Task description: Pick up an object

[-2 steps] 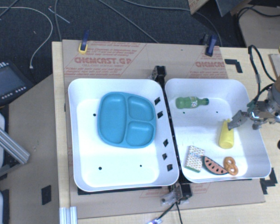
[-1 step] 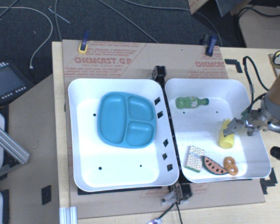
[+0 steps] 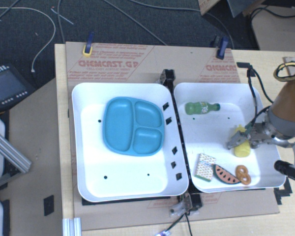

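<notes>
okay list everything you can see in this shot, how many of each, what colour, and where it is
bins: 2, white, side by side on the bench
divided plate: 1, blue, left bin
bottle: 1, green, right bin, far side, lying down
yellow object: 1, yellow, right bin, at the gripper
patterned packet: 1, white and green, right bin, near edge
watermelon slice: 1, red, beside the packet
pretzel: 1, orange-brown, near corner
clamps: 2, blue, bench's far edge
gripper: 1, grey, right bin

A robotics lab: clamped cardboard bench [image 3: 137,63], loose cables [image 3: 44,14], white bins [image 3: 83,132].

Plate [image 3: 133,127] in left bin [image 3: 88,181]
</notes>
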### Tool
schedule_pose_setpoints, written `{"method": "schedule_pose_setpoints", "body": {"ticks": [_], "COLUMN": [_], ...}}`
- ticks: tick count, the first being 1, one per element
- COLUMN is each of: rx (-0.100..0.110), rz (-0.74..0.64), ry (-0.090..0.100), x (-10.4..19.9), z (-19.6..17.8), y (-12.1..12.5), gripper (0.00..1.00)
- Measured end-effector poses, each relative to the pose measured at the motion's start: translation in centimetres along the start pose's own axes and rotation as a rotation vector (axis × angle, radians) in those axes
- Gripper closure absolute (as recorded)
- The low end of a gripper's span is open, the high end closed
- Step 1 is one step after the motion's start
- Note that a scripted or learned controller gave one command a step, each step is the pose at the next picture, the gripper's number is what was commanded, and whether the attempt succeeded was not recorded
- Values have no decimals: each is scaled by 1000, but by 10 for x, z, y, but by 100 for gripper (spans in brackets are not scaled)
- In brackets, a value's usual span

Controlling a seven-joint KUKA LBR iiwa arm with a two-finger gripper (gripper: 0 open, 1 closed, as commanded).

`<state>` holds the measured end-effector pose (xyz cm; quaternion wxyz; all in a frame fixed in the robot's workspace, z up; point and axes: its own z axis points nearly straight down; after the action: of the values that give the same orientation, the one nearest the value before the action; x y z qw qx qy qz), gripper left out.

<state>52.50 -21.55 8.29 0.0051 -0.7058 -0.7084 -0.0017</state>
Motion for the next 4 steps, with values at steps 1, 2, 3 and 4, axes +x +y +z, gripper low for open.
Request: {"method": "schedule_pose_setpoints", "body": {"ticks": [1, 2, 3, 4], "rx": [-5, -10, -11, -13], "rz": [2, 4, 2, 1], "ry": [-7, -12, -12, -13], "x": [-3, -7, 0, 5], "z": [-13, -65, -116, -179], "y": [0, -8, 0, 5], "gripper": [100, 100, 100, 100]}}
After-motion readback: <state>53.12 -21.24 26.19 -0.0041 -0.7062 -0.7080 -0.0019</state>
